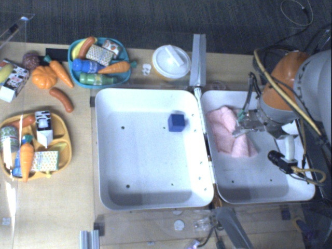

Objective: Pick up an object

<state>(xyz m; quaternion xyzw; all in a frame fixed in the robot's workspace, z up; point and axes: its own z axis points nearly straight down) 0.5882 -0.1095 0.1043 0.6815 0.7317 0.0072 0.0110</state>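
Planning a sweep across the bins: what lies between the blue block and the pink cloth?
In the camera view, bare white floor of the left bin, then the two bins' adjoining rims, separate the blue block from the pink cloth.

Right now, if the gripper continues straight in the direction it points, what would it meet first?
Most likely the pink cloth in the right bin: the gripper points at it and its tip already overlaps the cloth's edge, though depth is unclear.

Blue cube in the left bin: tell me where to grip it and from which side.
Grip the blue cube across two opposite flat faces, coming straight down from above. It sits alone on the left bin's floor, clear of the walls, so there is probably room on either side.
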